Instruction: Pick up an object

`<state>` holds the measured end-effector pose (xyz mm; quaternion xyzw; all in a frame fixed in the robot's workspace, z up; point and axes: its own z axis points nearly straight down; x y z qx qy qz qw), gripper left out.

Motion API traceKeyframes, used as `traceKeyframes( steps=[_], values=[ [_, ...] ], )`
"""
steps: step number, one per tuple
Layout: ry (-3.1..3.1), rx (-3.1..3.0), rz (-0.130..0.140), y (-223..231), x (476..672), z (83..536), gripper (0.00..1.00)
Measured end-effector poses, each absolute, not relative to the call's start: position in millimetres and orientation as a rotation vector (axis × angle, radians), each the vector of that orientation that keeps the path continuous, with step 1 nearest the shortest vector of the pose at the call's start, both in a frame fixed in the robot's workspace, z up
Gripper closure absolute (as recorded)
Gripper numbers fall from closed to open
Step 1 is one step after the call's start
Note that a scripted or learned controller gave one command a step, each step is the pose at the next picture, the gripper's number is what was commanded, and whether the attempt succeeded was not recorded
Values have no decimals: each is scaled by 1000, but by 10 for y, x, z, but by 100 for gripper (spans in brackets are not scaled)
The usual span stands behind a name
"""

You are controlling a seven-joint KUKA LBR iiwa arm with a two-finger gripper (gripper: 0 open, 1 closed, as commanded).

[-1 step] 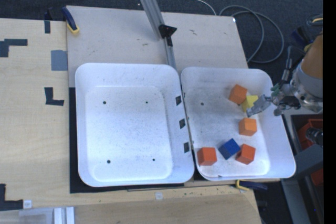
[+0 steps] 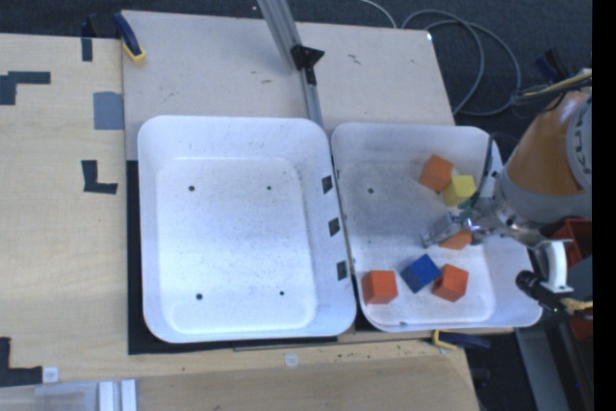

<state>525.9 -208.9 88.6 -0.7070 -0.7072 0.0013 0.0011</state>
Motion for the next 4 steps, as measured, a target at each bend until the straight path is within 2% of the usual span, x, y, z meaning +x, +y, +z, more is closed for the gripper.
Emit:
traceKeyframes(
  steps=[1, 2, 3, 4],
  values=[
    [-2221, -2218, 3, -2084, 5262, 1009, 100],
    [-2236, -2223, -6, -1399, 5498, 962, 100],
    [-2234, -2211, -10, -275, 5704, 1954, 100],
    [-2225, -2208, 4, 406, 5247, 1910, 100]
  ],
)
